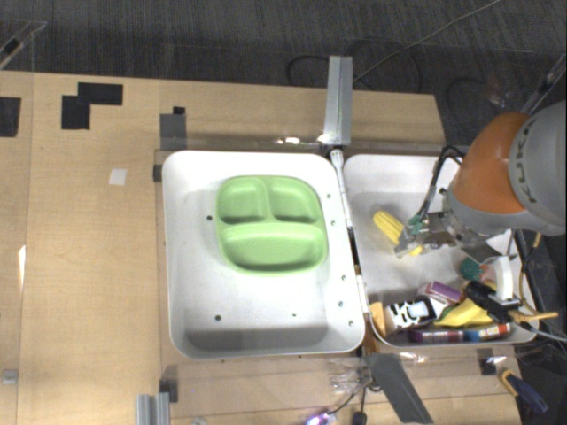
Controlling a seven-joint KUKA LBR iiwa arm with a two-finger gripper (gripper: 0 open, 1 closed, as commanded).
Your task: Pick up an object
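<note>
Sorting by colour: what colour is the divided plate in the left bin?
Light green divided plate, clearest in the camera view.

A light wooden table [89, 264] with black square markings [89, 103] near its far left corner sits on dark grey carpeted floor [221, 16], where thin cables [425, 38] trail beyond the table's far right edge.

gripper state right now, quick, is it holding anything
Gripper: down in the right bin beside the yellow corn toy; open or closed cannot be told.

Green tray [268, 222], yellow corn [387, 227], white bins [186, 264]
</note>
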